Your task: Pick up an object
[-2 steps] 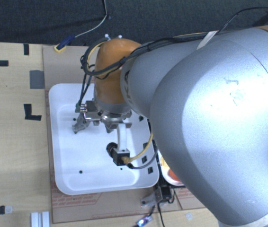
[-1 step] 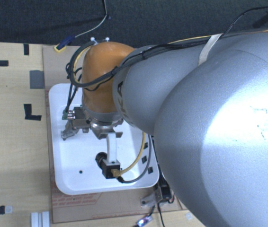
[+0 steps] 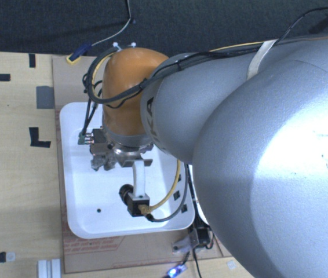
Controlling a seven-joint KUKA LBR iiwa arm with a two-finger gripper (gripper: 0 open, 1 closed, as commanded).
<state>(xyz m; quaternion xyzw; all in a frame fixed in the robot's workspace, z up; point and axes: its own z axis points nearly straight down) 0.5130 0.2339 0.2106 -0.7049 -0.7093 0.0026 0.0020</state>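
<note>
- We see the arm point(image 3: 257, 143) coming in from the right of the frame and covering most of that half; its orange band point(image 3: 126, 91) sits centre-top, pointing down into the white bin point(image 3: 74, 155) at centre left.
- The gripper point(image 3: 105, 160) hangs below the band, over the upper middle of the bin floor. It looks low and close to the floor, which in our judgement fits a grasp attempt rather than travel.
- We cannot tell whether the gripper is open or closed: the wrist body blocks the view from above, and nothing can be seen held in it.
- Task's thing: the only candidate we can mark is a small dark speck point(image 3: 98, 210) on the bin floor, lower left of the bin, apart from the gripper. It is too small to say whether it is an object or a mark.
- Anything right under the wrist is hidden by the arm, so the real target may be there.
- The bin lies flat on the bench point(image 3: 13, 184), with black tape marks point(image 3: 36, 138) to its left, likely position guides.
- Our judgement: the pick is not confirmed and the task is at its start or mid-attempt. The risk is the gripper closing on bare floor.
</note>
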